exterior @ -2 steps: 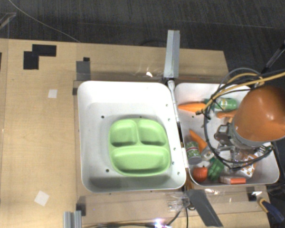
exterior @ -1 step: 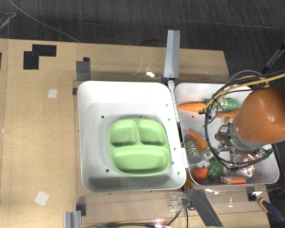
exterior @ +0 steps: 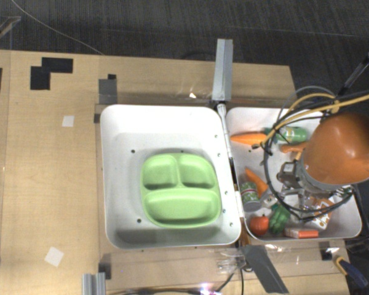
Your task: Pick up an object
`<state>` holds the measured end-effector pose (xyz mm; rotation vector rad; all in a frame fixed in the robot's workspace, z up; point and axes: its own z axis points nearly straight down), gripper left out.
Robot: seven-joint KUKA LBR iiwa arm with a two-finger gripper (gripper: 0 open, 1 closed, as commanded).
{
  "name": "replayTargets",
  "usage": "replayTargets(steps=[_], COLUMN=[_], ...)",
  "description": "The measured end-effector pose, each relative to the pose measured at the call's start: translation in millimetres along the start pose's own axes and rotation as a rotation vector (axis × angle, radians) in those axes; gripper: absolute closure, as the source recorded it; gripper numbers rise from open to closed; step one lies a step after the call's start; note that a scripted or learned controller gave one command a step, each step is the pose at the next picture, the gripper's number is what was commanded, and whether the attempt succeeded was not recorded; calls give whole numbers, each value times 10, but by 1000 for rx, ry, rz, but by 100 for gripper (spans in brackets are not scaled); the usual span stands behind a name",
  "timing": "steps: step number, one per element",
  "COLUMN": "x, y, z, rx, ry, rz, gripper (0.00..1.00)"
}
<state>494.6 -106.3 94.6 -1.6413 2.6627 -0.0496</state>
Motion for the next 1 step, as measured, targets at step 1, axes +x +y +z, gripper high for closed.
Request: replayTargets(steps=[1], x=[6], y=[8], z=[2], rx=[-4], ry=[1], rz=[43], gripper=[0])
